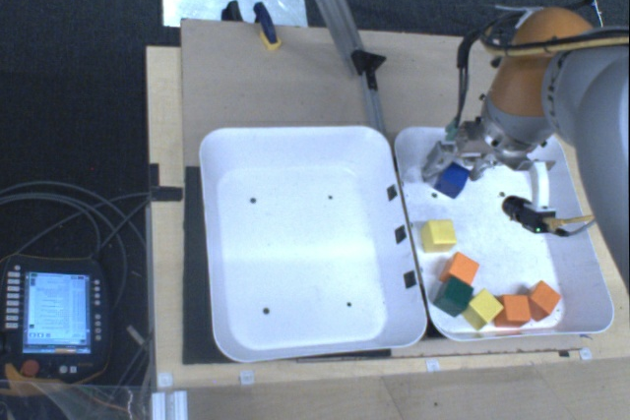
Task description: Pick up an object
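My gripper [455, 168] hangs over the far left part of the right bin [576, 241], reaching in from the right. A blue block [452, 181] sits between its fingertips, and the fingers are shut on it. Below it in the same bin lie a yellow block [438, 234], an orange block [461, 268] and a green block [454, 295]. Along the bin's near edge lie another yellow block [483, 308] and two orange blocks [516, 309] [543, 298].
The left bin [295, 241] stands next to the right one, a raised rim between them. A black cable end [524, 210] hangs by the arm over the right bin. A slanted metal pole [335, 0] crosses the bench behind the bins.
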`<state>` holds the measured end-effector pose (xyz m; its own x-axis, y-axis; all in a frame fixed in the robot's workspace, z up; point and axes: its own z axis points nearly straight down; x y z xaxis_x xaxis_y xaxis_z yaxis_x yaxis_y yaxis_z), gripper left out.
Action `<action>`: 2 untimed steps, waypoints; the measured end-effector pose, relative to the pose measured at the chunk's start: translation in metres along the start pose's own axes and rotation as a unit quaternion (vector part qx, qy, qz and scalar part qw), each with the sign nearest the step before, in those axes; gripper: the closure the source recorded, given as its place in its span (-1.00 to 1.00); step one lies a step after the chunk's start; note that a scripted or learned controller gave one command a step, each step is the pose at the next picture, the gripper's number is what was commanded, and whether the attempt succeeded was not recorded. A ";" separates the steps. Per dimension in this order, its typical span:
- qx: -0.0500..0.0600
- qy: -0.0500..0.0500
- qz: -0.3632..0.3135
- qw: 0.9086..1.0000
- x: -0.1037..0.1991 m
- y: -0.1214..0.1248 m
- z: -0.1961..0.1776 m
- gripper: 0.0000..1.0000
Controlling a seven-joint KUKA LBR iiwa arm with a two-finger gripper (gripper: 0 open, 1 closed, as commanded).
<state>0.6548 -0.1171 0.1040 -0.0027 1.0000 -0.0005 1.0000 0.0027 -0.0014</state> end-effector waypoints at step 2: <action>-0.004 0.000 0.000 1.000 0.002 -0.005 -0.074 1.00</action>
<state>0.6497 -0.1147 0.1775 -0.0033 1.0000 -0.0009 1.0000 0.0033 0.0066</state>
